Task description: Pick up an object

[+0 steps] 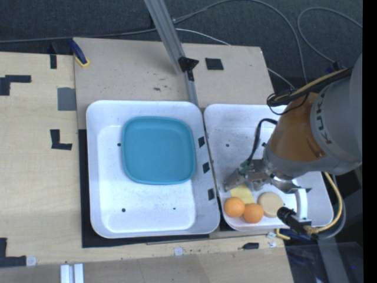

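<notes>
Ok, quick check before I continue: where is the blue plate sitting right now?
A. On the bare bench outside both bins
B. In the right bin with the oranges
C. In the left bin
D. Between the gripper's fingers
C: the blue plate lies flat in the left bin, while the two oranges sit in the right bin near the gripper.

Even, fairly bright overhead light whitens both bins [97,158] with mild glare, casts soft shadows under the arm [312,134], and leaves the whole picture slightly soft and grainy.
</notes>
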Robot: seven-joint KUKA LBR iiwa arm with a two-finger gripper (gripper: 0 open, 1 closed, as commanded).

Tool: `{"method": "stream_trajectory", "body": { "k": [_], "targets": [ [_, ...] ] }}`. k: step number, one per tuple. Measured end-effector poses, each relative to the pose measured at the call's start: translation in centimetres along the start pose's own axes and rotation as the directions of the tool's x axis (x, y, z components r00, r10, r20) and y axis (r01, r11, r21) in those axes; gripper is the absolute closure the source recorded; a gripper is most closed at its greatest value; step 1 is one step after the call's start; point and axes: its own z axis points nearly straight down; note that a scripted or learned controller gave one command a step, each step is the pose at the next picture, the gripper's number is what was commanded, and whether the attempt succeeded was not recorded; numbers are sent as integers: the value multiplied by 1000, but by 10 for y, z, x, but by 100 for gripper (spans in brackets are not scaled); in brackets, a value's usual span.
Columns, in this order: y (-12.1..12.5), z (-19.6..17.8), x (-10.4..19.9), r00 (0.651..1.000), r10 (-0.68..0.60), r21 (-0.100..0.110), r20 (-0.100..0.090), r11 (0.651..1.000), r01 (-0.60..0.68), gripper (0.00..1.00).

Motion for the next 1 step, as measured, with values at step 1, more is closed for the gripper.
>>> {"method": "stream_trajectory", "body": {
  "k": [1],
  "targets": [
    [1, -13, 0, 1000, -1, -5, 0, 1000, 1, 100]
  ]
}}
